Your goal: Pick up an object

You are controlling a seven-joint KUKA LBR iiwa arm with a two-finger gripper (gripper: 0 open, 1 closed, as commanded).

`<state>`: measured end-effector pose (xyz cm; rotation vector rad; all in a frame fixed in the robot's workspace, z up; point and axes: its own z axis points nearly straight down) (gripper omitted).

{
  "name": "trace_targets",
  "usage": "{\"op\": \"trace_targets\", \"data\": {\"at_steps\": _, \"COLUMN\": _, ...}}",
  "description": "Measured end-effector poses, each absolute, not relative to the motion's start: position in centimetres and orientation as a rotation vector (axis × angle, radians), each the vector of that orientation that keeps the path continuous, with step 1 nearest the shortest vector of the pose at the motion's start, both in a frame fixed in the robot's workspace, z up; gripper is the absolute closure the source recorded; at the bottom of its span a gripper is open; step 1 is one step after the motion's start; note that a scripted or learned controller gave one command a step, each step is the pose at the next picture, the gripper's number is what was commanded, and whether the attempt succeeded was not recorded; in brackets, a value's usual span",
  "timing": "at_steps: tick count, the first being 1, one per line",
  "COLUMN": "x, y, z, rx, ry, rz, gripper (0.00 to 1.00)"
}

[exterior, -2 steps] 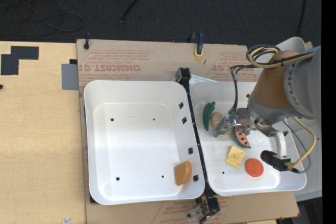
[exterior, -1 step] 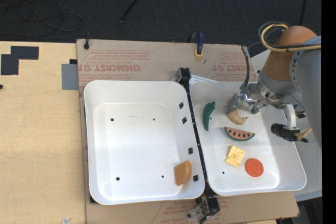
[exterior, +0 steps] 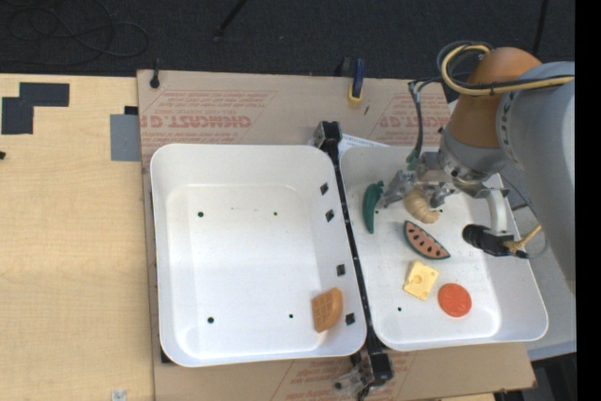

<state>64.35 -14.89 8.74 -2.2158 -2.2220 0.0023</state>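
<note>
The likeliest thing to be picked is a pale beige, rounded lump like a small potato, which lies in the right-hand shallow white bin, just above the dark-rinded, red-fleshed watermelon slice toy as the camera sees it, very close to that slice. Whether the two touch cannot be told.

The gripper is also above the watermelon slice, low over the beige lump and overlapping its upper edge in the view. Whether the claw is open, closed or gripping the lump cannot be told from here. The grey arm rises up and to the right of the slice.

A dark green, curved pod-shaped piece lies up and to the left of the slice, well apart from it. A yellow cheese-like wedge sits just below the slice, and a flat orange-red disc lies below and to its right, near the wedge. Far down and left of the slice, in the left-hand white bin, an orange-brown bread-like chunk rests near that bin's lower right corner.
</note>
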Motion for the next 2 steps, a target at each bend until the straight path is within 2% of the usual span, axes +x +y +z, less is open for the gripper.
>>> {"op": "trace_targets", "data": {"at_steps": 1, "x": 64.3, "y": -11.6, "z": 8.7, "rx": -2.216, "ry": -2.222, "rz": 0.003, "gripper": 0.00}}
{"op": "trace_targets", "data": {"at_steps": 2, "x": 64.6, "y": -5.1, "z": 33.5, "rx": -2.222, "ry": -2.235, "rz": -0.017, "gripper": 0.00}}
